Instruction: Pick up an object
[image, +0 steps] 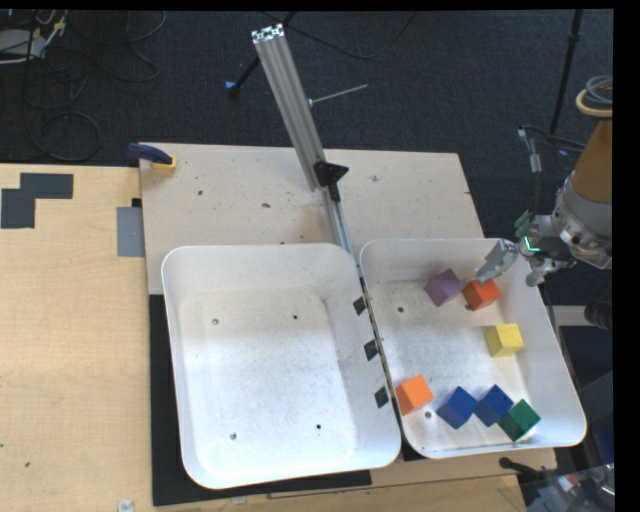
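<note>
I am reaching my gripper (487, 272) into the right bin (560, 370), hovering just above the red cube (481, 294) beside the purple cube (443, 287). Nothing is sitting in my grasp yet, so descending, closing and lifting are all remaining.

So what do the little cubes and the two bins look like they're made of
Cubes, such as the yellow cube and purple cube: probably painted wood or foam, flat matte colour, no glare. Bins, left bin and right bin: likely moulded plastic, white, rounded rims, speckled with wear.
</note>
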